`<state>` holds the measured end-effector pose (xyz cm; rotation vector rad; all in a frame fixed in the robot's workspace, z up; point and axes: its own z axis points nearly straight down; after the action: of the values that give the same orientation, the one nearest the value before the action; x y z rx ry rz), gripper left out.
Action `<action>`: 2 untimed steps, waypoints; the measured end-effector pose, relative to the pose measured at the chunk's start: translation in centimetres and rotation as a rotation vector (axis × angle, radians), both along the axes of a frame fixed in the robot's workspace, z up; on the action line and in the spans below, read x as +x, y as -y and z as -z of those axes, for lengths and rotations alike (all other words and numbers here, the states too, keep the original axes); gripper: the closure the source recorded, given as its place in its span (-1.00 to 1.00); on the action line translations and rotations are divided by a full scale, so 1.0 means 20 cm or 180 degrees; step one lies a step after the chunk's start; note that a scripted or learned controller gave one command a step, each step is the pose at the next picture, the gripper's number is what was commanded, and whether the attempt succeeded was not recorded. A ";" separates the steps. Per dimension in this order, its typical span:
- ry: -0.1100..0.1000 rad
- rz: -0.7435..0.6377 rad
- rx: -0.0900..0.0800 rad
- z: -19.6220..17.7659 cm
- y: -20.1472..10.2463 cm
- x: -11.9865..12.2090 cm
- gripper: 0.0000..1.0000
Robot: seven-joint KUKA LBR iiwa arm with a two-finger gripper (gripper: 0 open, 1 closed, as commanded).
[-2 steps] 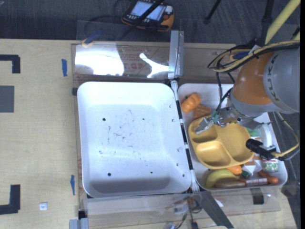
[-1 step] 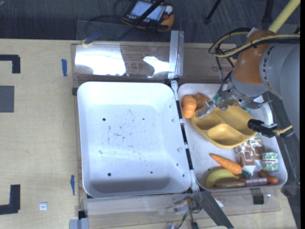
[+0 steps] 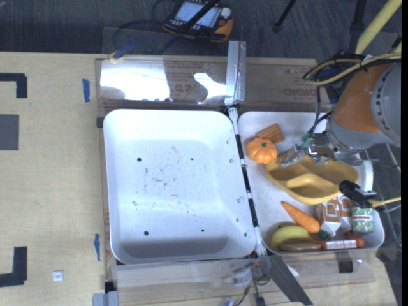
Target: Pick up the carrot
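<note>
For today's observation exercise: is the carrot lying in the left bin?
No. The carrot lies in the right bin, just above the banana.

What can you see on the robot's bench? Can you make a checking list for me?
Surface: two white bins side by side; left bin, right bin.
Job's things: carrot lies in the right bin, near the front, next to the banana.
Clutter: small pumpkin, tan scoop, cracker, small can, red pen, all in the right bin.
Grippers: gripper is over the back of the right bin, away from the carrot.
Cables: yellow and black cables by the arm.
Surroundings: handheld controller on the floor behind the bench.
</note>
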<state>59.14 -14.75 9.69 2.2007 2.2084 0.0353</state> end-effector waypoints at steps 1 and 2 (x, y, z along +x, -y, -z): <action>-0.0064 0.0984 0.0019 -0.04 -0.19 -0.36 -1.00; -0.0023 -0.0010 -0.0012 0.02 -0.27 -0.23 -1.00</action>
<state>54.61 -9.30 9.24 2.1989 2.2136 0.0231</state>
